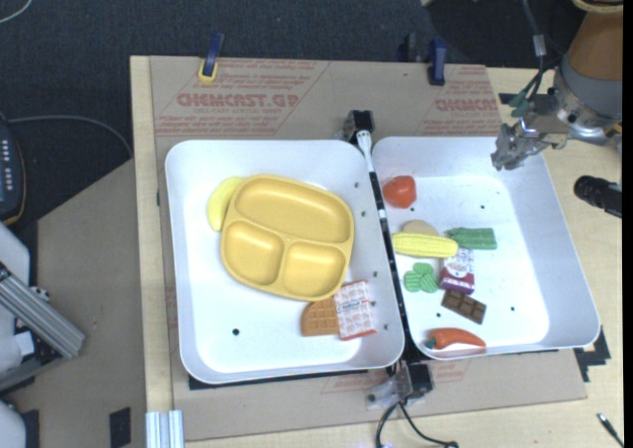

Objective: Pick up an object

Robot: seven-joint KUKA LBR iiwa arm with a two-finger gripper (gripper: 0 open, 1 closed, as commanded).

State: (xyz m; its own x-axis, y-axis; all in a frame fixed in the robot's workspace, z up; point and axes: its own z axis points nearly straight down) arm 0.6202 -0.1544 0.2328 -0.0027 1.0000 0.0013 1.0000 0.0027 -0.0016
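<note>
Overhead, two shallow white bins are seen side by side on the table (158,238). The left bin (193,268) is occupied mostly by a yellow divided tray (287,235), beneath whose left edge a yellow banana-like piece (219,202) is partly hidden. Near the front of that bin a brown waffle piece (319,318) is found, with a small printed packet (354,309) lying against it.

The right bin (544,238) is filled with toy food, gathered toward its left side. A red tomato (400,191) is placed near the divider at the back. In front of it an ear of yellow corn (424,245) is laid crosswise, and a pale piece is tucked just behind it. A green rectangular piece (473,237) is set just to the right of the corn. Below the corn, a green leafy piece (422,278) and a small dark red packet (460,273) are seen side by side. A brown chocolate bar (463,308) is positioned nearer the front, and a red-orange pepper (455,339) is resting by the front rim.

The tool (511,147) is held over the back right corner of the right bin, well apart from the food. Nothing is seen between its fingers; whether they are spread or closed cannot be told at this size.
</note>
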